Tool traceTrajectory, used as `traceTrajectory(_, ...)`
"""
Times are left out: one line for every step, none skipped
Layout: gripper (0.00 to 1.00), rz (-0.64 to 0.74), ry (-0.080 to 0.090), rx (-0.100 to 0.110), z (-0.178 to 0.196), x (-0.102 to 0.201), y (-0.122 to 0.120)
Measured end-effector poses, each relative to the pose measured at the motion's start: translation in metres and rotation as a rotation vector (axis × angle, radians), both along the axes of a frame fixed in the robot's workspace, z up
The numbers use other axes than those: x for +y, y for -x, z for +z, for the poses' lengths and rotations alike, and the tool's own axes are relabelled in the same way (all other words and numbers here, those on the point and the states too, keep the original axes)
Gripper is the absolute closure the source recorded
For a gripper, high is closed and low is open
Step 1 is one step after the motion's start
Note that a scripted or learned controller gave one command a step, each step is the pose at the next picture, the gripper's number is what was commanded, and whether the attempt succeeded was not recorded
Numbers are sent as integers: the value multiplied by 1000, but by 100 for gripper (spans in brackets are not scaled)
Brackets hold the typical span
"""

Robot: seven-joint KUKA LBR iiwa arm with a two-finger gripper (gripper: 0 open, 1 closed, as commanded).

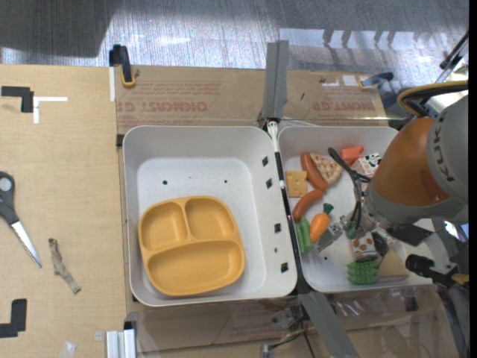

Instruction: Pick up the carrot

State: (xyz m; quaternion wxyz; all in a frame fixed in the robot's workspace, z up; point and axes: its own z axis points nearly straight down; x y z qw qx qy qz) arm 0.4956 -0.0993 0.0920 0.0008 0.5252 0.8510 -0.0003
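Holding toy food (carrot (319, 225) included): right bin (326, 277).

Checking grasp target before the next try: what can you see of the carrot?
The carrot is a small orange toy with a green top, plastic by its look. It lies tilted in the right bin, left of middle, beside a long orange-red sausage piece and a green piece by the left wall. The gripper is just to its right, close by; whether they touch is unclear.
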Motion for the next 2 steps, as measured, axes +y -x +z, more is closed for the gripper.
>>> traceTrajectory(0,-141,0,3,-1,-6,-48)
traceTrajectory(0,-123,1,2,0,-1,-89)
